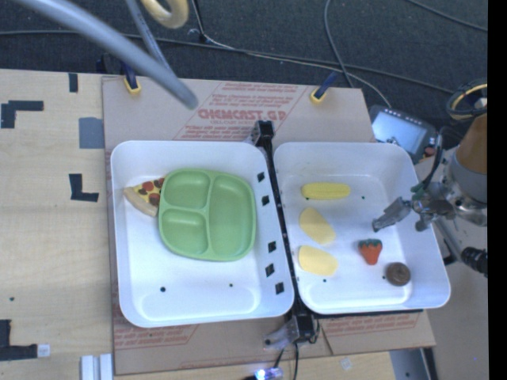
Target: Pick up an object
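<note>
Left bin (135, 291): I see pizza slice (144, 195) tucked against green divided plate (207, 214). Right bin (428, 291): three yellow pieces (318, 226), strawberry (370, 250), brown round piece (398, 273). Jaws (402, 214) over right rim, look spread, grasping nothing; strawberry just below-left.

Two white bins (131, 236) (428, 287) are seen. One green divided plate (207, 214) and one toy pizza slice (143, 196) are counted. Three yellow pieces (325, 191) (317, 226) (318, 260), one toy strawberry (370, 251) and one brown round piece (397, 273) are counted.

One fixed camera looks down at a slant from above on both white bins (119, 212) side by side.
</note>
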